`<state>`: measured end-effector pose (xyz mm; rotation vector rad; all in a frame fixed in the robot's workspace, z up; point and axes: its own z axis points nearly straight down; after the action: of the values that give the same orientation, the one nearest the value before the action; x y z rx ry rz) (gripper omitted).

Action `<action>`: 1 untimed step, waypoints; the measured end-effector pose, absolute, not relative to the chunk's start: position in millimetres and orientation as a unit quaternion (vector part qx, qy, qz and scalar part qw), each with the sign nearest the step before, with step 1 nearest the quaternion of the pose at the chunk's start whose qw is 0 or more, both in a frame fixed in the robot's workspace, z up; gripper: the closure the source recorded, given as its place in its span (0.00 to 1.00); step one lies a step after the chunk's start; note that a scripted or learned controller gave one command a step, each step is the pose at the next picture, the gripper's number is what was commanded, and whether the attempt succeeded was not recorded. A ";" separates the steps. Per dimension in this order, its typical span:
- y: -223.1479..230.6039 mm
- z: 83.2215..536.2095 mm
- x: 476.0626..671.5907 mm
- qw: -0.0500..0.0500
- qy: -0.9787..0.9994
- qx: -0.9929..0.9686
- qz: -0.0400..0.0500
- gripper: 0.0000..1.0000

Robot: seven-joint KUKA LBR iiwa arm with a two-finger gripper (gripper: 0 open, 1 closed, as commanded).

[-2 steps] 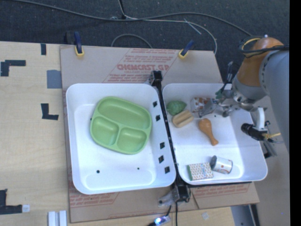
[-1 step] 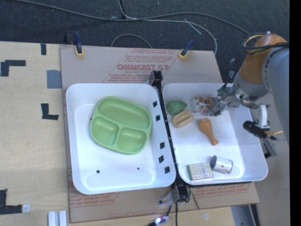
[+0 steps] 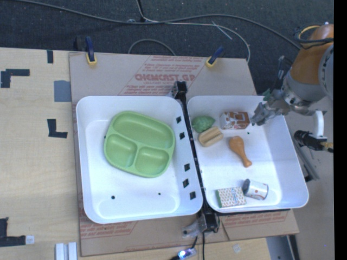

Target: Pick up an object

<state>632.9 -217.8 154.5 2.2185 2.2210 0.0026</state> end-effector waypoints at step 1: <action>-210.3 204.0 626.7 0.001 0.708 0.706 0.001 1.00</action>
<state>626.7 -210.3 204.0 2.2177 2.2222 0.0032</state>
